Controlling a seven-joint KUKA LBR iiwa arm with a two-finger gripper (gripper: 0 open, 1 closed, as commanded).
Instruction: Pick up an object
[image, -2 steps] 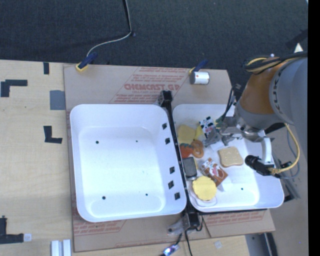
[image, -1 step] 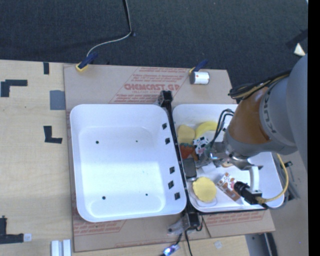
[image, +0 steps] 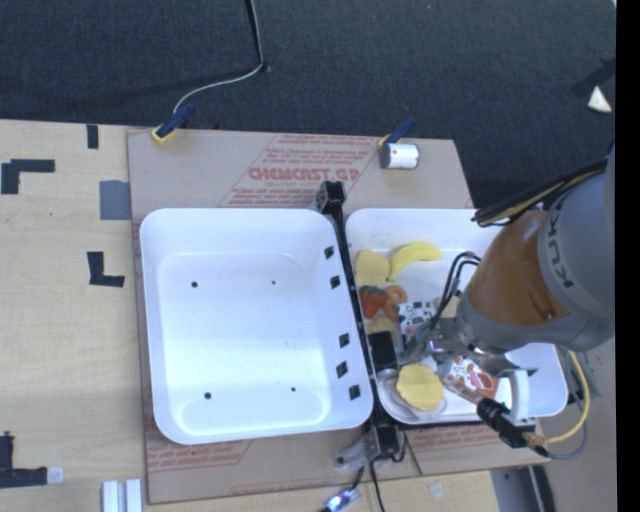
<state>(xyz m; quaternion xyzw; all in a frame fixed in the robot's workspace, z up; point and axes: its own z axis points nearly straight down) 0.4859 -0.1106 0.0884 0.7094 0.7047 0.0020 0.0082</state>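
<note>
cardboard sheet (image: 300, 175) under bins reads "chemcast gp" in red print.

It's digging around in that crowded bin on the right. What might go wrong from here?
1. The things lie packed against each other: the yellow round piece, a black block and an orange piece. The hand might nudge or pinch the wrong one, or two at once.
2. A black cable loops beside the wrist, just above the pile, and might snag.
</note>
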